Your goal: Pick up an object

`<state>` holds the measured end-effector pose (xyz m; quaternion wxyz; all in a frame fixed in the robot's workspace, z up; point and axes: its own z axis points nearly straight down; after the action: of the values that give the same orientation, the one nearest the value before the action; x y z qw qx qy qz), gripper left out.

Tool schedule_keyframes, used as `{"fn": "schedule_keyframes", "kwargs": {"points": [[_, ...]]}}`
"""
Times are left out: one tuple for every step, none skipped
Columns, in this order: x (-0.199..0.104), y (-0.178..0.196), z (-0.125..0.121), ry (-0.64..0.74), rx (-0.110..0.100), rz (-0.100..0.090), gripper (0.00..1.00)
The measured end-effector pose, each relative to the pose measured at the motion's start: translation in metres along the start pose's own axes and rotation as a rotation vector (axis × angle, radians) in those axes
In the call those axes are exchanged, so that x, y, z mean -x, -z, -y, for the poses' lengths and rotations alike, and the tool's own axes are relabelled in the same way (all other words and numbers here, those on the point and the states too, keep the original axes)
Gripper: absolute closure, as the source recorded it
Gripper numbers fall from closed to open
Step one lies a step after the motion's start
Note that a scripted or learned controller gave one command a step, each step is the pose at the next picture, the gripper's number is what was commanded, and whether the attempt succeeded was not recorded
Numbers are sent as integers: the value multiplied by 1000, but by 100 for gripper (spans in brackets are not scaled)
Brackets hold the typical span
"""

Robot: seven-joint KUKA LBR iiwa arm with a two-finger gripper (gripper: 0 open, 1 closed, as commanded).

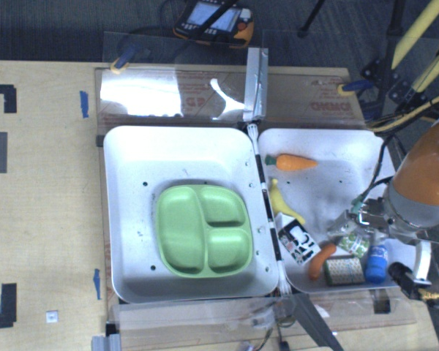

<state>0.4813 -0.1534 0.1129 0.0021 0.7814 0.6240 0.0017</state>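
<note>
At the lower right of the frame, the tool (360, 224) hangs low over a clutter of small objects (349, 262) in the right bin (325, 178), apparently at the grasp-attempt stage; whether it grips cannot be told. Next likely comes a clean lift. Farther up lie a banana (284, 205) and carrot (295, 163). No writing reads clearly.

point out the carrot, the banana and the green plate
carrot (296, 163), camera view, middle of its orange body
banana (282, 204), camera view, middle of the yellow fruit
green plate (203, 229), camera view, the ridge between its compartments
</note>
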Motion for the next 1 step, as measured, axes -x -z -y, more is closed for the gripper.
{"fn": "schedule_keyframes", "kwargs": {"points": [[-54,-18,7,-17,25,7,0]]}}
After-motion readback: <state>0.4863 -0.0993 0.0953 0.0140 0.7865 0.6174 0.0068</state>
